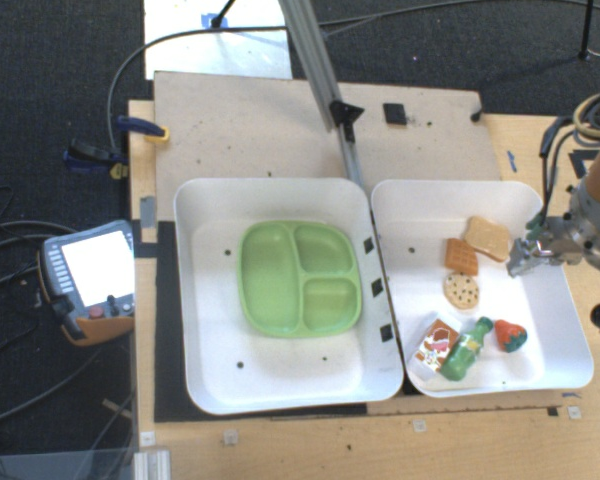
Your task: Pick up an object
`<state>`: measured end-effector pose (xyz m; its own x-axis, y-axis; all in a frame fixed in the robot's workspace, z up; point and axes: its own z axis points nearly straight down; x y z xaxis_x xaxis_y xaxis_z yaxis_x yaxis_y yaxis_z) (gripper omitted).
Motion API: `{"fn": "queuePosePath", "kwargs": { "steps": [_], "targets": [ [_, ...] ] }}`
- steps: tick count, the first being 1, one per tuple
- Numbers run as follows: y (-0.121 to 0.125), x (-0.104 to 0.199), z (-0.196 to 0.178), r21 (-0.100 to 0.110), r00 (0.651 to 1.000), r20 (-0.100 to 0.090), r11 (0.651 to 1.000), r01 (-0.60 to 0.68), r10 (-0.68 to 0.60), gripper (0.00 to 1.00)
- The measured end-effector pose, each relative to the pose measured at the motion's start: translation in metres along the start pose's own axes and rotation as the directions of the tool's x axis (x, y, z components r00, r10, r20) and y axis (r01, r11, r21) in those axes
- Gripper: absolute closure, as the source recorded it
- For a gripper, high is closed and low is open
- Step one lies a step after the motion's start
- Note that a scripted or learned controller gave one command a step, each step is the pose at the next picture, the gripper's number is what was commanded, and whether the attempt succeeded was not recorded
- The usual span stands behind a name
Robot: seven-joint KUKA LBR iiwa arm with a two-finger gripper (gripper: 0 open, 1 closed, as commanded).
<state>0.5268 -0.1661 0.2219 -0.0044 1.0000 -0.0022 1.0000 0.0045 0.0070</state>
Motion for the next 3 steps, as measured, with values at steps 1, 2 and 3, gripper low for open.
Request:
{"fn": "queuePosePath", "kwargs": {
  "steps": [1,2,3],
  "targets": [
    [0.001,0.000,-0.005,0.004,1.000,-0.002,1.000,0.000,0.000,1.00],
    [0.020,0.058,0.000,0.004,1.000,-0.003,1.000,0.004,-0.004,1.00],
    [0.028,0.110,0.008,0.006,1.000,-0.003,1.000,0.004,-0.004,1.00]
  ]
}}
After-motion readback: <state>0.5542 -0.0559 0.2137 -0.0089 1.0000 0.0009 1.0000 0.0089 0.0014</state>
